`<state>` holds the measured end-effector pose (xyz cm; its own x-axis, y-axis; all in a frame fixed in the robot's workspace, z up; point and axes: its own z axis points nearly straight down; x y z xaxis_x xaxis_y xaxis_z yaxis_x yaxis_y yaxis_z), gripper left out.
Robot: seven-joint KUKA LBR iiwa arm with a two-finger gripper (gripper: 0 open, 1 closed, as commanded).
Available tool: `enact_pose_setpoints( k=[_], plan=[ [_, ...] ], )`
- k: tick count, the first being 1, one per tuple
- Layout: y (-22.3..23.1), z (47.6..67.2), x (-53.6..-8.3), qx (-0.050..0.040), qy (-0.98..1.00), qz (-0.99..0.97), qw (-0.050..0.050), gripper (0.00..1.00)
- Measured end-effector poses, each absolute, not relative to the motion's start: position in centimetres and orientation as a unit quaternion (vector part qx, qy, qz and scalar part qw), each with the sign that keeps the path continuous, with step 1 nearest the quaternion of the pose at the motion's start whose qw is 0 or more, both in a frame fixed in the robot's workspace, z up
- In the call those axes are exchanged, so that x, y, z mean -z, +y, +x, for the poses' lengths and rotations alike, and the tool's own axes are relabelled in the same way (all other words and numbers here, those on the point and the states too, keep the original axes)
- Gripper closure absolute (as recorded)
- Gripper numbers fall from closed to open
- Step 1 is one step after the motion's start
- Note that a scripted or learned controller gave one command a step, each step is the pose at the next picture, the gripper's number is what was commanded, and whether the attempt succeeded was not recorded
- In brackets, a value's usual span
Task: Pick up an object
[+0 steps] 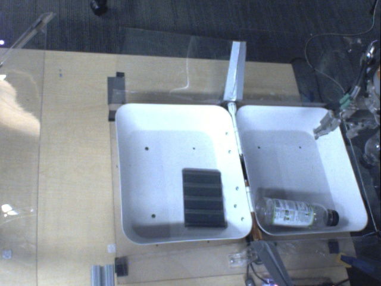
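A black ribbed rectangular block point(204, 198) lies flat in the left bin point(137, 159), toward its near right part. In the right bin point(286, 148), a clear plastic bottle point(293, 213) with a pale label and a dark cap lies on its side along the near wall, cap pointing right. My gripper point(328, 124) hangs over the far right corner of the right bin, by the rim. It is well away from the bottle and touches neither object. The arm behind it is mostly cut off at the right edge.
A grey metal strip point(236, 70) runs back from the seam between the bins. Black brackets point(116, 86) sit at the left bin's far left corner. Cables point(333, 58) loop at the back right. Wooden bench point(71, 159) spreads to the left.
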<state>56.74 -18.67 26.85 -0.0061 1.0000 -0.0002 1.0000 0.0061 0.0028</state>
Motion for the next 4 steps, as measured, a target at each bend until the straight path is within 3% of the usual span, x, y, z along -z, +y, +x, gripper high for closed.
enact_pose_setpoints(
  k=[1,2,3,4],
  plan=[
    [-20.5,54.4,-30.6,-0.0017,0.619,0.785,0.002,0.00],
    [-19.2,58.4,-33.4,-0.0011,0.451,0.892,0.001,0.00],
    [-19.1,58.5,-34.4,-0.0018,0.456,0.890,0.002,1.00],
    [-19.0,58.6,-34.4,-0.0017,0.456,0.890,0.002,0.00]
  ],
)
